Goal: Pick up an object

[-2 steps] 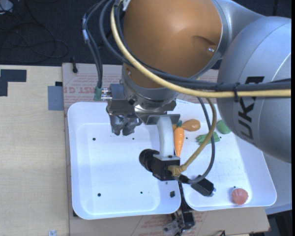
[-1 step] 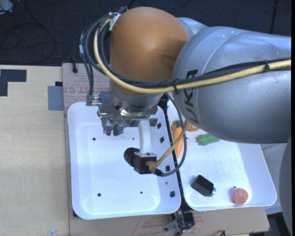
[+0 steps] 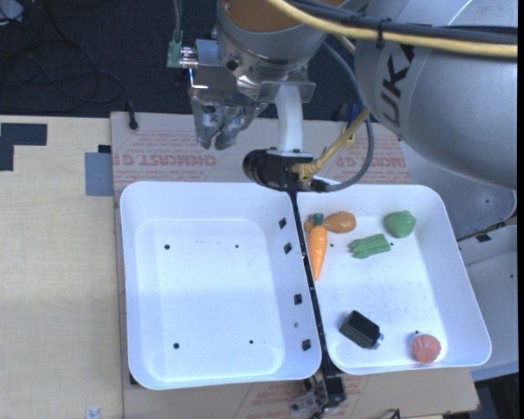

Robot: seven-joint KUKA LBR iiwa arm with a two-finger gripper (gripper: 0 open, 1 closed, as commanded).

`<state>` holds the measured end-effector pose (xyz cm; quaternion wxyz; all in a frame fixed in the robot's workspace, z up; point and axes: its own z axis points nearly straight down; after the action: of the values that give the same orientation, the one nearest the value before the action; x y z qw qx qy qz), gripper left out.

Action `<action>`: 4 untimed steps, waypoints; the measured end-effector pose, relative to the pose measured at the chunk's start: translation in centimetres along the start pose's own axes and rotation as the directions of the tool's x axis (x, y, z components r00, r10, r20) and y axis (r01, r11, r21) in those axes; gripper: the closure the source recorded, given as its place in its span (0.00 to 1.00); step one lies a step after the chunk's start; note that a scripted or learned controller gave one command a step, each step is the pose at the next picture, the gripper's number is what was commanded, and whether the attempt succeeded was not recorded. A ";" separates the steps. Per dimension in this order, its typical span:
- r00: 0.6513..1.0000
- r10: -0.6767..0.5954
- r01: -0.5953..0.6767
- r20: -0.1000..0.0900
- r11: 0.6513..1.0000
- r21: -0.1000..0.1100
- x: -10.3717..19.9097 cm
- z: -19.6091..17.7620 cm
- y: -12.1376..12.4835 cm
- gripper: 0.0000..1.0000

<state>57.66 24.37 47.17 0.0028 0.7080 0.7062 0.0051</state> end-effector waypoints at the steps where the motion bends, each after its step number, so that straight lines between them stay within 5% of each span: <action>1: 1.000 -0.005 0.004 0.006 1.000 0.020 -0.1 2.9 -5.0 1.00; 2: 1.000 -0.004 0.004 0.002 1.000 0.009 -0.1 -7.0 -4.9 1.00; 3: 1.000 -0.002 0.002 0.006 1.000 0.014 0.0 -5.9 -1.6 1.00; 4: 1.000 -0.004 0.004 0.006 1.000 0.018 -0.1 -6.6 -6.8 1.00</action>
<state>50.80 24.31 53.66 -0.0013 0.7065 0.7077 -0.0035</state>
